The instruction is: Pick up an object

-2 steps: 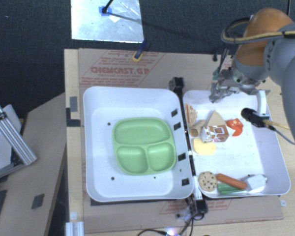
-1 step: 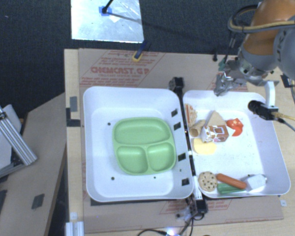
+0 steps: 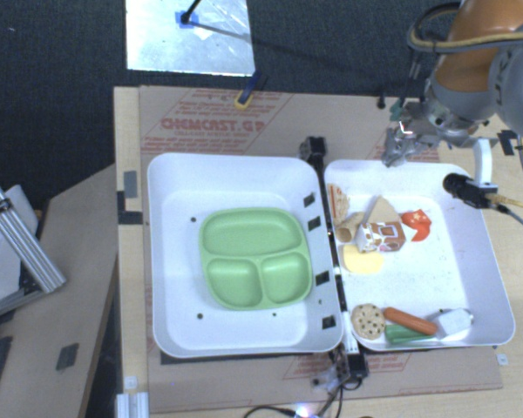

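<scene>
My gripper (image 3: 397, 153) hangs above the far edge of the right bin (image 3: 484, 259), and no object shows between its fingertips. Below it in that bin lie a brown and white carton (image 3: 385, 235), a tan wedge (image 3: 383, 210), a red piece (image 3: 417, 223) and a pale yellow disc (image 3: 363, 261). A strip of bacon-like food (image 3: 339, 204) lies by the bin's left wall. At the near edge sit a cookie (image 3: 367, 320), an orange carrot (image 3: 409, 320) over a green piece (image 3: 408, 338), and a white block (image 3: 454, 321).
The left bin (image 3: 170, 233) holds a green three-compartment plate (image 3: 254, 258). A black divider (image 3: 325, 233) runs between the bins. A black fitting with a cable (image 3: 465, 188) juts over the right bin's far right. A shiny sheet (image 3: 190, 24) lies beyond the bench.
</scene>
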Motion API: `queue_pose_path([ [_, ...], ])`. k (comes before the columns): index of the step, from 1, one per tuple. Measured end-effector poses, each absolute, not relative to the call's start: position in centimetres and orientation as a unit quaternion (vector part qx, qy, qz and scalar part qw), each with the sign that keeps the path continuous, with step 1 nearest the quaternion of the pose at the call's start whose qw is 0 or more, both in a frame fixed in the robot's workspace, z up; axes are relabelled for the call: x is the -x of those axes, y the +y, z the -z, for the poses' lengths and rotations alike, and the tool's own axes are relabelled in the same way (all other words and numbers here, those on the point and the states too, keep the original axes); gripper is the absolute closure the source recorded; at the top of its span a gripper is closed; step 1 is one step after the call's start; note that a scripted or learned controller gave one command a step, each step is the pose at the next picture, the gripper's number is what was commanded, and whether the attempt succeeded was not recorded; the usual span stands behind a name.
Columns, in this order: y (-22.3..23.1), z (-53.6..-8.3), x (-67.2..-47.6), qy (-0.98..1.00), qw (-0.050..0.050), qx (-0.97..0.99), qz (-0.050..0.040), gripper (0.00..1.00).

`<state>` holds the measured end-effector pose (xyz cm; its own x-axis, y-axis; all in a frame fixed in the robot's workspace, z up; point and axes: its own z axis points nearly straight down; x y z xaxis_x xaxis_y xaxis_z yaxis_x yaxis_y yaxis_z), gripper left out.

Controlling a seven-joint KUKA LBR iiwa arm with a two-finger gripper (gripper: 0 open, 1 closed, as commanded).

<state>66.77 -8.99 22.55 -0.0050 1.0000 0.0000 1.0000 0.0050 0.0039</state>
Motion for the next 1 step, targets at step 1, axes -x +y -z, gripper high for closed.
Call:
queue_pose_path([
  [1,-7.44,-21.76,-62.12,0.707,-0.001,-0.707,0.0005,1.0],
])
